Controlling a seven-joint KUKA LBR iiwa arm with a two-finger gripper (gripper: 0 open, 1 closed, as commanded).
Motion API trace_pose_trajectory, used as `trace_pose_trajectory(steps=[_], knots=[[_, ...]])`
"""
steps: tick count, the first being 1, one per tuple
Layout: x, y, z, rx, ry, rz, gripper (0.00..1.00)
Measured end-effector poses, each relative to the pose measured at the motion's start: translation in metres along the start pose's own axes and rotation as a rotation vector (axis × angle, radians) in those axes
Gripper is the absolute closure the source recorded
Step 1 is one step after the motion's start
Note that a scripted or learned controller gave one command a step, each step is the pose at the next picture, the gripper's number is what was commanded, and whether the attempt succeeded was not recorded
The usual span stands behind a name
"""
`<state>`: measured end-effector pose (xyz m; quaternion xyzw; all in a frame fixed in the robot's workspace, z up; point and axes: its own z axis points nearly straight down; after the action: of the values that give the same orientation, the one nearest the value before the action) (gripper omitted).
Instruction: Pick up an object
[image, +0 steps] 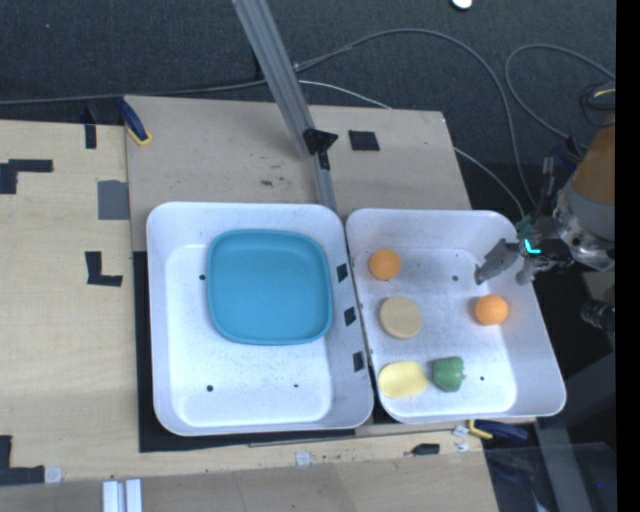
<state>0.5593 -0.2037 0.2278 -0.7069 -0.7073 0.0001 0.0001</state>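
Note:
The right bin (520, 390) holds several small objects: an orange ball (385, 265) at its far left, a tan round piece (401, 317) in the middle, a yellow piece (402, 379) and a green piece (448, 373) near the front, and a second orange ball (490, 310) on the right. My gripper (503, 260) hangs over the bin's right side, just above and behind that second orange ball, with nothing between its fingers. The fingers look spread.
The left bin (175, 330) carries a blue square plate (269, 285). A grey metal pole (290, 90) slants in from the top toward the seam between the bins. Cables lie on the dark floor at the upper right.

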Motion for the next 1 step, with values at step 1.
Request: trace_pose_trajectory(steps=[1], knots=[[0.0000,0.0000,0.0000,0.000,0.000,0.000,0.00]])
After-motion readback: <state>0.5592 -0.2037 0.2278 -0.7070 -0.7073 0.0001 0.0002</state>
